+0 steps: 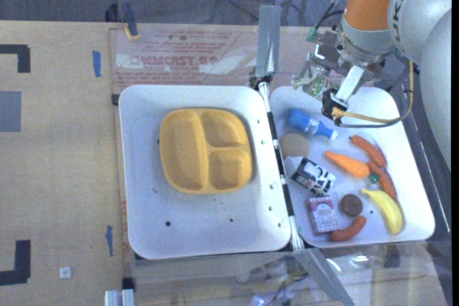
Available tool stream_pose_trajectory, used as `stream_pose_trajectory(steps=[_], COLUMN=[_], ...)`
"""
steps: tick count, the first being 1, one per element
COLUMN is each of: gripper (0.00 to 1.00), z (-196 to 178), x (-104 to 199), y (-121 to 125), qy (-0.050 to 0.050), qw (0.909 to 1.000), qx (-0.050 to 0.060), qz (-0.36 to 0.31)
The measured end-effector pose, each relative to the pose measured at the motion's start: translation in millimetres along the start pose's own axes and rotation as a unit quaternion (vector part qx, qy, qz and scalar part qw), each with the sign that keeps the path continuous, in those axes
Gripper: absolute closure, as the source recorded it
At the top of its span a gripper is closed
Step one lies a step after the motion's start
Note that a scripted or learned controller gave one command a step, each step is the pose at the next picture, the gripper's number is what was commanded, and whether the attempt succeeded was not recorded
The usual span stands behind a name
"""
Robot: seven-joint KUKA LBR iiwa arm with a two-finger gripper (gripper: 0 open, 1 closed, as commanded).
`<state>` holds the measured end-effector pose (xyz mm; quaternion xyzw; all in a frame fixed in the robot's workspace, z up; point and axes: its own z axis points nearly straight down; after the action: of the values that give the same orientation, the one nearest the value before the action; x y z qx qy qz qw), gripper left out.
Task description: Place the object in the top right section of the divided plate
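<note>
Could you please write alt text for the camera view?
A yellow divided plate sits in the left bin; the gripper hovers over the right bin, which holds a banana, a carrot and more.

We caught faded red print on the pale sheet (183,54) lying on the tabletop (57,175) behind the left bin (136,226). Its big line looked like "CHEMCAST GP", though we couldn't swear to it, and the smaller lines were too faint to read. Dark lettering ran along the grey arm (437,18), too cropped to spell out. The black-and-white packet (313,176) and the red packet (323,215) carried markings too small to read.
</note>
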<state>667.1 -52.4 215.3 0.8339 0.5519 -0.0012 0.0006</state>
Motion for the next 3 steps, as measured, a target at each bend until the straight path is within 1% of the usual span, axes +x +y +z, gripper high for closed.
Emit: stream_pose_trajectory(steps=[1, 2, 3], gripper=[1.00, 1.00, 1.00], z=[30.9, 6.3, -13.7], x=[22.7, 37.4, 22.5], y=[-69.6, -162.2, -186.3], qy=[0.001, 0.001, 0.001], qw=[0.9967, 0.9935, 0.9867], qx=[0.002, 0.001, 0.001], qz=[-0.081, -0.114, -0.163])
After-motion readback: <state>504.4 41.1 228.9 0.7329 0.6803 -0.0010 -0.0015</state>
